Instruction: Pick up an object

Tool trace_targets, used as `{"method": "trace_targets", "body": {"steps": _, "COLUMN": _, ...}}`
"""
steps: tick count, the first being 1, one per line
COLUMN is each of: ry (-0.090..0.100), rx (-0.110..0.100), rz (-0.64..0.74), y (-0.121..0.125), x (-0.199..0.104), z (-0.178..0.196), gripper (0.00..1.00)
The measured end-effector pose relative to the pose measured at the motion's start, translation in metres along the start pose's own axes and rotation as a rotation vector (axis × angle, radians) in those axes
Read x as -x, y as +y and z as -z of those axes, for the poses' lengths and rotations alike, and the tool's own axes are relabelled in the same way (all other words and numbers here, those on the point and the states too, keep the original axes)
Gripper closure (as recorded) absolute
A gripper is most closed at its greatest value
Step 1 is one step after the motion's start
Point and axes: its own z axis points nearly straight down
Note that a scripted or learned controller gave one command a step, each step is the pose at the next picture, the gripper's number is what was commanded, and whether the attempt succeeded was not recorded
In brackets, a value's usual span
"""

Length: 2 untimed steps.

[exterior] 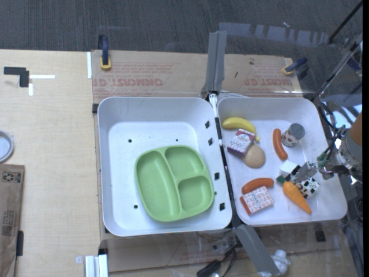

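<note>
Lowest in frame, a red patterned box (pixel 257 199) and carrot (pixel 296 196) are seen in the right bin (pixel 323 212); the gripper (pixel 309 173) is poised over the carrot's top, its grasp undeterminable.

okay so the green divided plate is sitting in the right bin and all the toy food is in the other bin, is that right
Not quite. The camera view shows the green divided plate lying in the left bin, not the right one. The toy food, such as the banana and carrot, is in the other bin, the right bin.
</note>
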Motion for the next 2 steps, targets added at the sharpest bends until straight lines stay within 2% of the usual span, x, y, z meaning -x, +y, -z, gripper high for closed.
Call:
{"method": "trace_targets", "body": {"steps": 1, "ry": -0.008, "rx": 0.010, "rz": 0.098, "y": 0.0042, "x": -0.0241, "z": -0.0541, "gripper": 0.00}}
{"method": "trace_targets", "body": {"steps": 2, "ry": -0.010, "rx": 0.014, "rz": 0.095, "y": 0.0060, "x": -0.0238, "z": -0.0446, "gripper": 1.00}}
